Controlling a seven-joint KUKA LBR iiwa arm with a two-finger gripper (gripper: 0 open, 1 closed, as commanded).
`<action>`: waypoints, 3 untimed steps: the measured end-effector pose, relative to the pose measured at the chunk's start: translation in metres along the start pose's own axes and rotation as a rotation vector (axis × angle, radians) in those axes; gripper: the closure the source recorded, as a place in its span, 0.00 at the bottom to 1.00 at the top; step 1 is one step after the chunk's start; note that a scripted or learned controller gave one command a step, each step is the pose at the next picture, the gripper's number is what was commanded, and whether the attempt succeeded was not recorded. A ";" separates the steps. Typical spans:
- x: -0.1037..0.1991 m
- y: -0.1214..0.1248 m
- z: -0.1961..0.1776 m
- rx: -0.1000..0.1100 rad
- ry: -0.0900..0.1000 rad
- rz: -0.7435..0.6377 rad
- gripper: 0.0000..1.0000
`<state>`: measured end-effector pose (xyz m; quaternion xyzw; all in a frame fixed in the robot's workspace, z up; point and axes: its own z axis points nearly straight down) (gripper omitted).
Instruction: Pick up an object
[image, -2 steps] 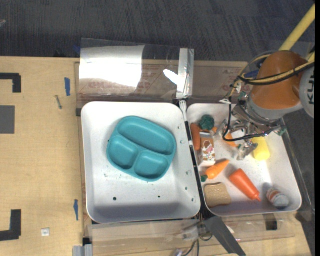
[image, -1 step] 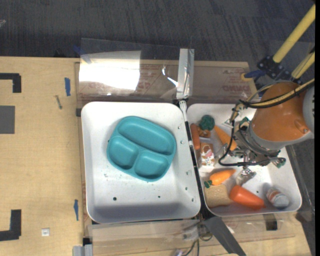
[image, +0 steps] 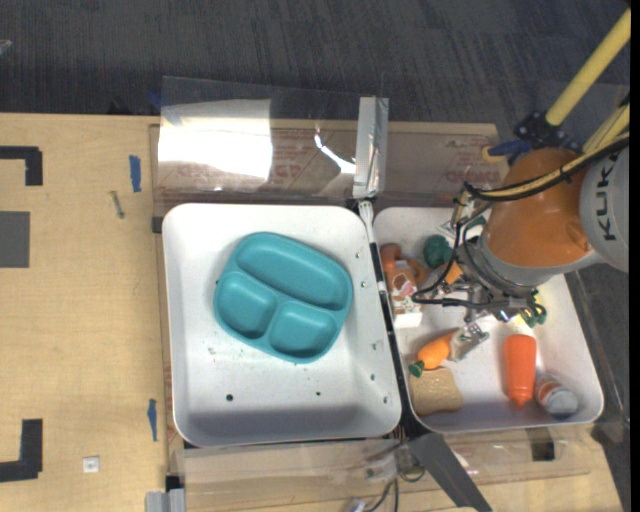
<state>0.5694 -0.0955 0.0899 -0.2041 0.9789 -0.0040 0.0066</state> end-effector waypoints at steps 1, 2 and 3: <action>-0.052 -0.029 0.002 -0.006 0.000 -0.060 0.00; -0.056 -0.028 -0.012 0.000 -0.013 -0.061 1.00; -0.109 -0.008 -0.159 -0.004 -0.005 -0.082 1.00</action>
